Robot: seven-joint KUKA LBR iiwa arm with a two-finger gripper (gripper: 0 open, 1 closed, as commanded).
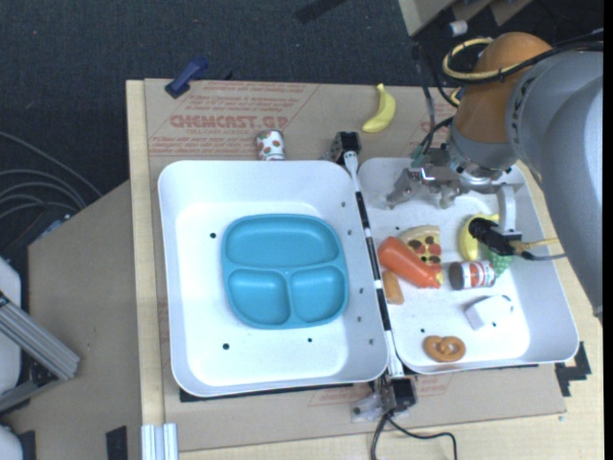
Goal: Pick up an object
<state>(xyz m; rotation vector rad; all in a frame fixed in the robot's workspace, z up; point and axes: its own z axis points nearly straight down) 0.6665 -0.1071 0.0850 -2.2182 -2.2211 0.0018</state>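
Over the right bin's [546, 338] far end, the gripper [428, 186] hovers, jaws spread and holding nothing, with the pizza slice [422, 242] and carrot [408, 263] lying just beneath. This looks like the approach; next it must descend squarely over one item and close.

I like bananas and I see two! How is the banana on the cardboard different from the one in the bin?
The banana on the cardboard lies outside both bins, fully in view, curved and alone. The banana in the right bin sits among other toy food, beside a small bottle, partly hidden by a dark object. Both are yellow.
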